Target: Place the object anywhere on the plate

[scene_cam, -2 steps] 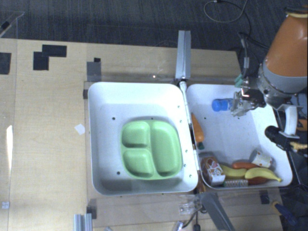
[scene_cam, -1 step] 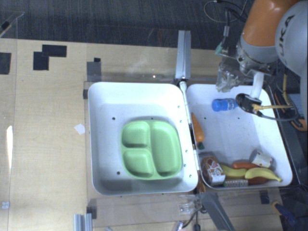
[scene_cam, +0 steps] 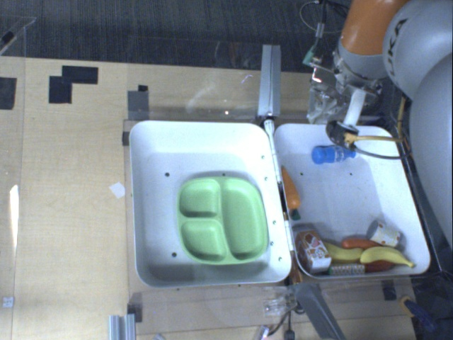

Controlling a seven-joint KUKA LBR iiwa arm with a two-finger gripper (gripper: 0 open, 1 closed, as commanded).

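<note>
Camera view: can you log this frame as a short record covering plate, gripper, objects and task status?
plate: green plate, three compartments, in left bin
gripper: over far edge of right bin
blue cylinder: lying on right bin floor, far end, near the gripper
other objects: banana at near end; orange carrot along left wall
status: nothing on the plate yet

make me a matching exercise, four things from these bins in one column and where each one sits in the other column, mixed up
Things
1. green plate
2. blue cylinder
3. banana
4. orange stick-shaped thing

Places
A. right bin, by the wall lowest in the view
B. middle of the left bin
C. right bin, along the wall shared with the left bin
D. right bin, upper part in the view

Pairs: 1-B, 2-D, 3-A, 4-C
</note>
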